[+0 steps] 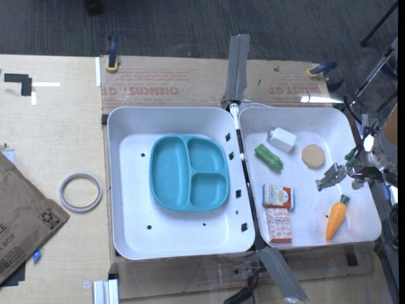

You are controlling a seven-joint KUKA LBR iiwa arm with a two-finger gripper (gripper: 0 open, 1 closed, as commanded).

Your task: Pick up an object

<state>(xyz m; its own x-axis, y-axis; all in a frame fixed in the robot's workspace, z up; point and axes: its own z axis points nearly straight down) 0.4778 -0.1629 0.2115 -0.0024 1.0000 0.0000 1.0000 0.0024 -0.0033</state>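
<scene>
In the right bin: white block (281, 139), green pickle (268, 157), tan cookie (313, 156), 2 small cartons (277, 197) (278, 225), orange carrot (335, 218).

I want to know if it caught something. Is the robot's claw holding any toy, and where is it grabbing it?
No. The gripper hangs over the right bin with nothing between its fingers. The carrot lies just below it.

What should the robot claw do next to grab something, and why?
Probably drop straight down a little toward the carrot. The gripper hangs just above the carrot's leafy top in the right bin, with nothing between its fingers.
</scene>
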